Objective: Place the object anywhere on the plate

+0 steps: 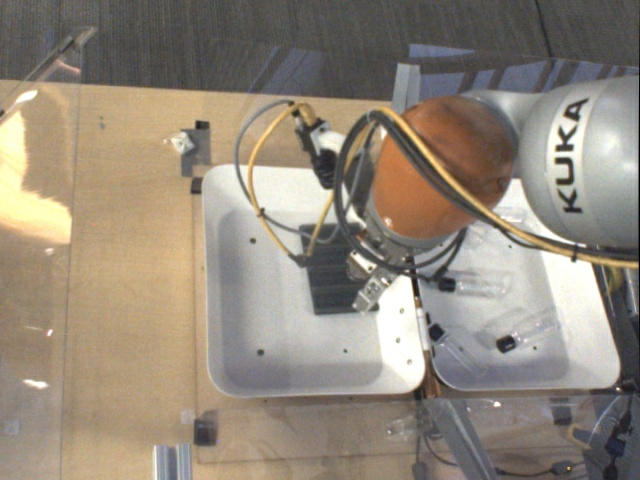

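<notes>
Nearest, in the right bin (590, 363), a small black piece (505, 343) lies toward 6 o'clock, with clear plastic pieces (482, 286) beyond it. In the left bin (260, 353), toward 3 o'clock, a dark ribbed slab (328, 268) lies flat, its long axis running roughly 11 to 5. The gripper (366, 290) sits at the slab's 4 o'clock corner; whether it is open or closed cannot be told. Farther back, the arm (440, 163) trails looping cables (262, 138).

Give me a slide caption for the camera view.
KUKA arm reaches over the left bin, its tool beside a dark ridged block.

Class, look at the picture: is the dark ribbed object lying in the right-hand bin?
No, the dark ribbed object lies in the left bin, near its right wall.
</notes>
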Robot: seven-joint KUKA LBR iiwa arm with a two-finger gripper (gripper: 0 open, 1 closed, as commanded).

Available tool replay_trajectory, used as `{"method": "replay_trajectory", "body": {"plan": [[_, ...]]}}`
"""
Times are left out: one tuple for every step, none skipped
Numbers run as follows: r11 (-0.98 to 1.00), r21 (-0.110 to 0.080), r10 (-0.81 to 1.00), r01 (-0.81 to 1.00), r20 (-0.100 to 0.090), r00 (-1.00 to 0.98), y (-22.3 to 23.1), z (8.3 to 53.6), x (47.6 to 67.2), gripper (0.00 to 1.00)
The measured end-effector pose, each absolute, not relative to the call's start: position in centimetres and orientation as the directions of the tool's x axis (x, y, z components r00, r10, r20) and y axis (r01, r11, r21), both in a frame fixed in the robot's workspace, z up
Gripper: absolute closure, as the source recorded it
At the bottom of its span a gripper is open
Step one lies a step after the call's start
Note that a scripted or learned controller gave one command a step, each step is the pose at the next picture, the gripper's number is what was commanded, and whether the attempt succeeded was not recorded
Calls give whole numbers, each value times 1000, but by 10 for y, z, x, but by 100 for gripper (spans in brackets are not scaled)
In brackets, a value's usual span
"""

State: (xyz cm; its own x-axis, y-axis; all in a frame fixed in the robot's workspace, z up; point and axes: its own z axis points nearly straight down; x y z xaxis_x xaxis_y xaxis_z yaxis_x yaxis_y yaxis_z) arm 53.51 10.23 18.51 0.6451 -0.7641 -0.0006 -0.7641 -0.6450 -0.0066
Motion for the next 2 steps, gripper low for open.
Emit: {"method": "replay_trajectory", "body": {"plan": [[-307, -7, -952, -952, -4, 307, 163, 152, 537, 100], [-556, -14, -831, -831, 1, 556, 233, 92, 555, 100]]}}
